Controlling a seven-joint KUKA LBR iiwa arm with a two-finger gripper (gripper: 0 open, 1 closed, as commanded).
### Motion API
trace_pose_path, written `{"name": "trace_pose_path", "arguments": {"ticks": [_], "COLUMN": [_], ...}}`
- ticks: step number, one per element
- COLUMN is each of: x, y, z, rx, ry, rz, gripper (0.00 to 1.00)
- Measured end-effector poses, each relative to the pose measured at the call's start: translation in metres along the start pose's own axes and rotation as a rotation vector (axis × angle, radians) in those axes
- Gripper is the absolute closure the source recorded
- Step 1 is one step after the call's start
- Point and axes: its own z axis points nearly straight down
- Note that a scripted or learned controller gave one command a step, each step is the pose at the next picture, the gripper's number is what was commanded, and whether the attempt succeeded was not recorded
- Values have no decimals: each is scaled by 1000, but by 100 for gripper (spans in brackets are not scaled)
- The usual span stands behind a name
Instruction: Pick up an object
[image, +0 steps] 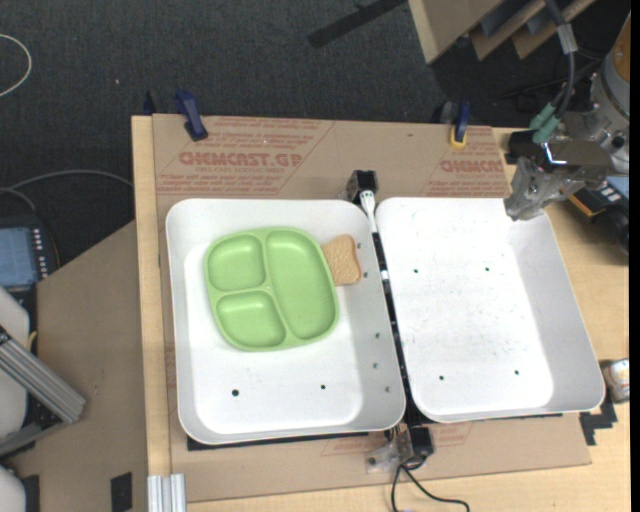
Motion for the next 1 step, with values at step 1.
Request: {"name": "trace_pose_path", "arguments": {"ticks": [1], "x": [69], "y": [-43], "z": [72], "rx": [-3], "ry": [0], "rz": [-8], "gripper": [100]}}
